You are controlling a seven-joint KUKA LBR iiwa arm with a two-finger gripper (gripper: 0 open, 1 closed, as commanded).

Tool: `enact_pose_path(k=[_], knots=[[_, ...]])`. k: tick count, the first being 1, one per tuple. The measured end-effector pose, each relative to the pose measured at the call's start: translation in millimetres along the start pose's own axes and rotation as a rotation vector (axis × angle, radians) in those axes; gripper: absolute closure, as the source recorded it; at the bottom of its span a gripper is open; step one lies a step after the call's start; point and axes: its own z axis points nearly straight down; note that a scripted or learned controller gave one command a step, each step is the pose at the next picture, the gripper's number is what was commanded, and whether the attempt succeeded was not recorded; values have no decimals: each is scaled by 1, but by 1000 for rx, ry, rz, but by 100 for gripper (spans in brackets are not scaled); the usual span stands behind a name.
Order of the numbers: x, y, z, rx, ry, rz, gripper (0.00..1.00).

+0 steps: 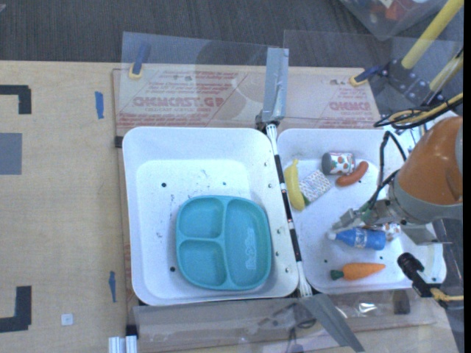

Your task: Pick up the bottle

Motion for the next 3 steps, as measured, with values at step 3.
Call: enact_pose_path(k=[3], knots=[[3, 0, 0, 4, 3, -72, 0]])
